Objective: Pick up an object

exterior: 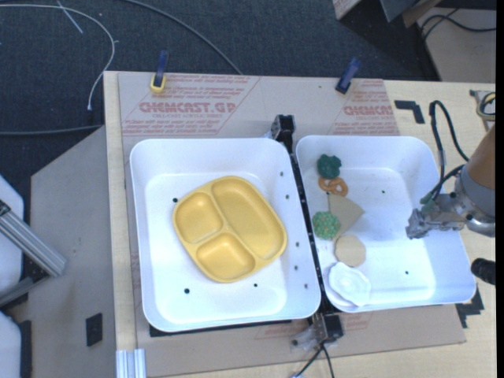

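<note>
Several small items lie along the left side of the right bin point(394, 152): a dark green piece point(329, 164), an orange pretzel-like ring point(334, 186), a tan wedge point(345, 209), a lighter green lump point(326, 224), a tan round piece point(350, 251) and a white crumpled object point(349, 284) at the front corner. My gripper point(420, 224) reaches in from the right and sits low over the bare right part of that bin, well apart from all the items. Nothing shows in its grasp.
The left bin point(150, 172) holds a yellow three-compartment plate point(228, 227). A black clamp point(283, 126) sits at the back between the bins. Blue clips point(161, 69) point(347, 75) hold the cardboard's far edge. Black cables point(438, 132) run near the arm.
</note>
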`<control>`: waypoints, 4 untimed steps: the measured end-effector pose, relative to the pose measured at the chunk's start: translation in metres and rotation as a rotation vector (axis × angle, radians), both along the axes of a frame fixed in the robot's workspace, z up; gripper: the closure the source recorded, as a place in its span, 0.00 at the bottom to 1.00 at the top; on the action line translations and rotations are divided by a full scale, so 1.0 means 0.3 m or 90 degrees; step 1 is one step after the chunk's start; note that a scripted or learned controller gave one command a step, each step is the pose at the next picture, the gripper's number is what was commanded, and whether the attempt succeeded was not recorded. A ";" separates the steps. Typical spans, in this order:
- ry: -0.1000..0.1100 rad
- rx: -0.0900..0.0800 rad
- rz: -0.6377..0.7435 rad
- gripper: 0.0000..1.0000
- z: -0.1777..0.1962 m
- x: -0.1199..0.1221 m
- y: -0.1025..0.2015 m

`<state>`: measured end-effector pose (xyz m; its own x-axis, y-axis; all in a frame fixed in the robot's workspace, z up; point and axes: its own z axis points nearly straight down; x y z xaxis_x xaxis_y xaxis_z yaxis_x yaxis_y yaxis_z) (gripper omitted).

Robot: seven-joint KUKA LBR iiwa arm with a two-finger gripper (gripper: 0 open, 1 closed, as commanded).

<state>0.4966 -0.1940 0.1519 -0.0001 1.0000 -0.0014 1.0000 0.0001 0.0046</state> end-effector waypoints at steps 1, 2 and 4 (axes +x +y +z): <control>-0.002 -0.001 0.001 1.00 0.215 0.000 -0.005; 0.002 0.000 0.001 1.00 0.330 0.003 -0.005; 0.004 0.003 0.005 1.00 0.367 0.017 0.349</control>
<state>0.5017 -0.0894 0.2620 -0.0075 1.0000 0.0040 1.0000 0.0075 -0.0012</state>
